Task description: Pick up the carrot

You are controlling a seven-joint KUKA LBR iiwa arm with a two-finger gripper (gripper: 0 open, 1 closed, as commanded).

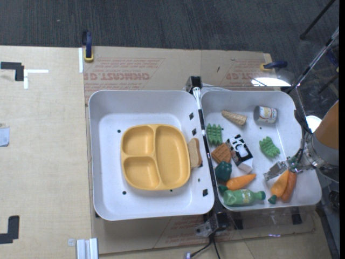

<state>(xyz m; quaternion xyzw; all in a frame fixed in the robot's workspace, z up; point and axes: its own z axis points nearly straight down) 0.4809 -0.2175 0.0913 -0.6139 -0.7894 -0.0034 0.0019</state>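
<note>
An orange carrot (284, 185) with a small green end lies at a slant by the right wall of the right bin (302, 201), near its front corner. A second orange, carrot-like piece (241, 181) lies nearer the bin's middle, just above a green bottle (243, 197). My gripper (281, 170) reaches in from the right and hangs right over the upper end of the slanted carrot, touching or nearly touching it. Nothing is visibly lifted off the bin floor.
The right bin also holds a tin can (265, 113), a beige cone (234, 117), two green pieces (214, 134) (268, 146), a brown cracker (221, 153), a black-and-white card (239, 147) and a dark green pepper (222, 170). The left bin (108, 198) holds a yellow divided plate (135, 144) and a toast slice (194, 152).
</note>
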